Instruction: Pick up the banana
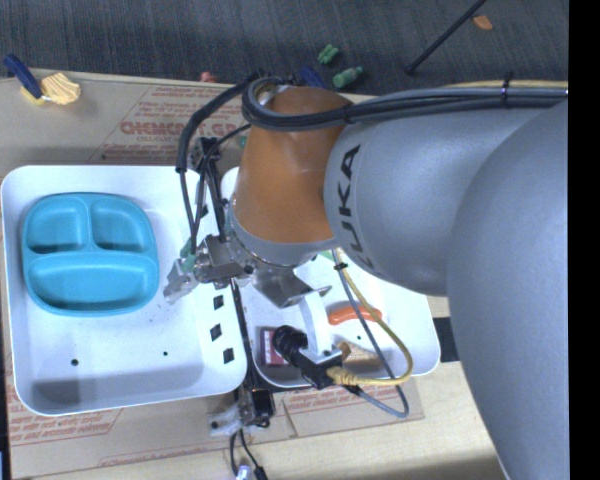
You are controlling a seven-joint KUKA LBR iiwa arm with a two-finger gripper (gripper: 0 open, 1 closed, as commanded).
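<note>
"KUKA" lettering [346, 190] — grey arm [450, 188]

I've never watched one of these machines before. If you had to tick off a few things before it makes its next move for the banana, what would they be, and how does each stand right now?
1. Banana located: cannot tell. No banana can be made out; the arm covers most of the right bin.
2. Tool over the right bin: ok. The tool hangs there, under the orange band.
3. Something between the tool's grasping parts: cannot tell, the wrist hides them.
4. Left bin out of the way: ok. The blue divided tray lies apart from the tool.
5. Cables free: cannot tell. They loop low over the right bin's near edge.
</note>
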